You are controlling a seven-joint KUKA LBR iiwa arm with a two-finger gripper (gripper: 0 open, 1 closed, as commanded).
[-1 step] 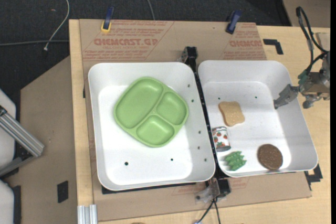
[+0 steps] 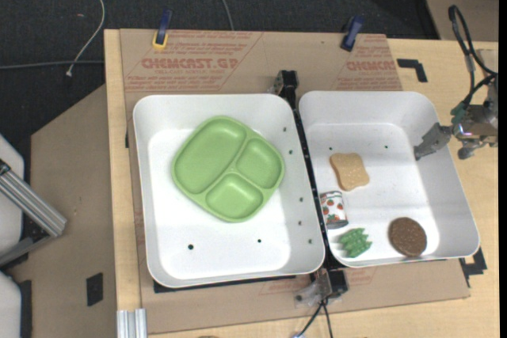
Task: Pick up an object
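Nothing is lifted yet, so the whole pick is judged to remain. The gripper [image 2: 434,140] is seen at the right bin's [image 2: 396,108] upper right rim, fingers spread and empty. Toast [image 2: 349,170], can [image 2: 334,208], greens [image 2: 354,241] and patty [image 2: 407,236] lie in that bin, lower in the frame.

Two shallow white bins side by side: left bin [image 2: 158,249], right bin [image 2: 451,194]; one green divided plate [image 2: 228,168], three compartments, in the left; four small things in the right: one tan bread slice [image 2: 349,171], one small can [image 2: 333,209] with a red-and-white label, one green leafy piece [image 2: 354,241], one round brown patty [image 2: 407,236]; two blue clamps, one [image 2: 164,28] at the far left, another [image 2: 352,33] at the far right of the bench.
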